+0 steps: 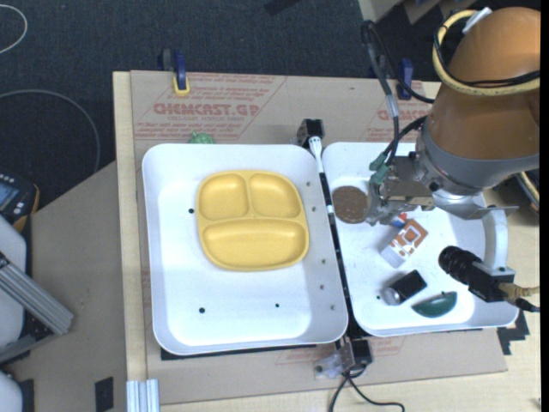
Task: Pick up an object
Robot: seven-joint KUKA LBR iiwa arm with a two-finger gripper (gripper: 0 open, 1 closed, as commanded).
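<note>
Claw [388, 197] low in right white bin [360, 303], grip state unreadable; centre squarely over small white-orange box [403, 240] before closing.

Pretty sure I'm driving this in a robotics lab. My arm [480, 101] works over two white bins [171, 316] on a clamped cardboard-covered bench [232, 101], cables trailing across dark carpet [86, 24].

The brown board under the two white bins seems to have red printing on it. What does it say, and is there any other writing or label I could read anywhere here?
"CHEMCAST G P": red print on the brown board behind the left bin; the smaller lines around it are too blurred to read.
More red print on the board behind the right bin: too blurred and partly hidden to read.
Orange and white small box in the right bin: markings too small to read.
</note>
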